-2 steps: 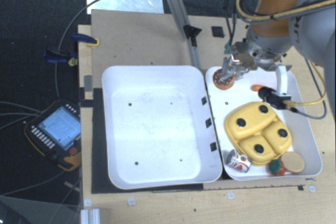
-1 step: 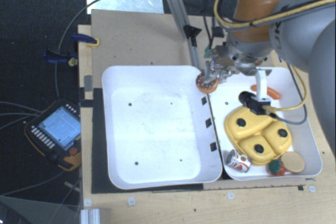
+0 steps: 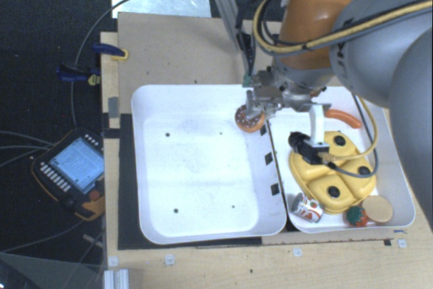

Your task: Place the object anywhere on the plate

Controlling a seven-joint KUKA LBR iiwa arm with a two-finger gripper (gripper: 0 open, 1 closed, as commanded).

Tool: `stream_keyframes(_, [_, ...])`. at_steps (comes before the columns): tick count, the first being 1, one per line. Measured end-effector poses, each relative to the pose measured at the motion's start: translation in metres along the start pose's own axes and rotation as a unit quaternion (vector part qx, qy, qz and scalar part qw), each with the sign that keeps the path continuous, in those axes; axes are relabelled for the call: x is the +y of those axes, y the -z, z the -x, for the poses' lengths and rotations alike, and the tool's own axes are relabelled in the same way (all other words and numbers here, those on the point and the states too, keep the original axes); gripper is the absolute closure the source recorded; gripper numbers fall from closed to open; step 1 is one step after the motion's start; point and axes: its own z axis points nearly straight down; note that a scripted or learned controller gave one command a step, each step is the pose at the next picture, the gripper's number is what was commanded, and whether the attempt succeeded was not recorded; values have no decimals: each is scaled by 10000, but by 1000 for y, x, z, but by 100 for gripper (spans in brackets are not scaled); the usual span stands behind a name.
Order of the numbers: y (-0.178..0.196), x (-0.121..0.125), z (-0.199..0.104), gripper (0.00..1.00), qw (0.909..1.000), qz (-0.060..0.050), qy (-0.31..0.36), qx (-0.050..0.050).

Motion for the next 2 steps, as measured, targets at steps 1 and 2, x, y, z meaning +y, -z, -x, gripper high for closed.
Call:
stream_keyframes(1, [-19, -31, -47, 100, 10000, -11, -1, -2])
stream_keyframes(2, [-18, -30, -44, 0, 10000, 4, -32, -9])
